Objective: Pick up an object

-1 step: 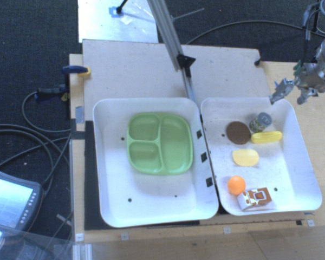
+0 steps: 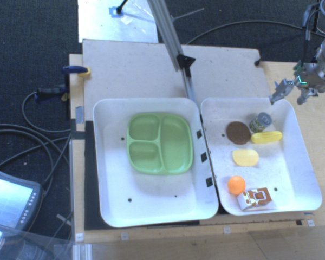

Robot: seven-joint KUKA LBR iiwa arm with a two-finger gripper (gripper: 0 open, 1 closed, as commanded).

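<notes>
Hovering apart, nothing between: fingers (image 2: 284, 90) above right bin (image 2: 309, 167).

Even, bright overhead lighting. The two shallow white plastic bins (image 2: 151, 207) look slightly overexposed, with soft shadows under their rims. Overall focus is mildly soft.

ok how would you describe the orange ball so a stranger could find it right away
Look in the right-hand white bin, toward its near edge. The orange ball sits there beside a brown-and-white box, below a pale yellow oval piece. It is the bin's only round, bright orange thing.
</notes>
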